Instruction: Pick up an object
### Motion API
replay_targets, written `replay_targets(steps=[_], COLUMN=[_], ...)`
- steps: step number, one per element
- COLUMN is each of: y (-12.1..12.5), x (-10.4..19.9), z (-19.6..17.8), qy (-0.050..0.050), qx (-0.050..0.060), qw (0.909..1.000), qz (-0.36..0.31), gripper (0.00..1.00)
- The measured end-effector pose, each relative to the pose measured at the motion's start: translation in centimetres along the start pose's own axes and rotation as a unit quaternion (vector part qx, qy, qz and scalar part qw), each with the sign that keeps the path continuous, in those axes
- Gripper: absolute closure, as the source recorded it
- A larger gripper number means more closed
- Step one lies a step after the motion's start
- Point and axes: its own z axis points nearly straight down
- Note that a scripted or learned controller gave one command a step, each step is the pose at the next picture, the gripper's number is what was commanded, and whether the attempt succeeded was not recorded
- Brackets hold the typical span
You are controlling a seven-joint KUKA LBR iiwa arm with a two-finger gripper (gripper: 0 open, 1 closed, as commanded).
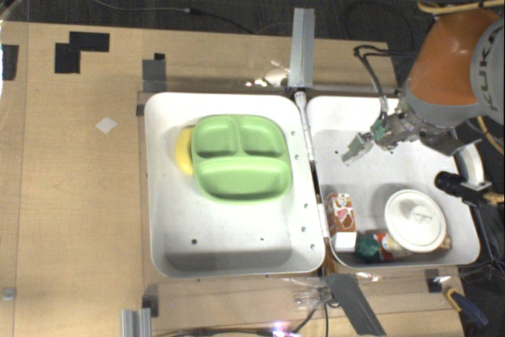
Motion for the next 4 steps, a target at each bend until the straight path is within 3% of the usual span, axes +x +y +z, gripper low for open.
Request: replay_targets(steps=[1, 2, 3, 4], y=[-1.2, -1.0, -1.0, 4.0], x=[-4.6, -4.7, -4.7, -2.8], z=[11.3, 10.1, 10.1, 11.4], qy=[-0.001, -0.003, -0.003, 0.0], qx=[-0.002, -0.005, -0.004, -0.002], qw=[0.9991, 0.9992, 0.9992, 0.9983], qz=[0.041, 0.04, 0.04, -0.059], gripper=[0.0, 1.0, 0.0, 0.0])
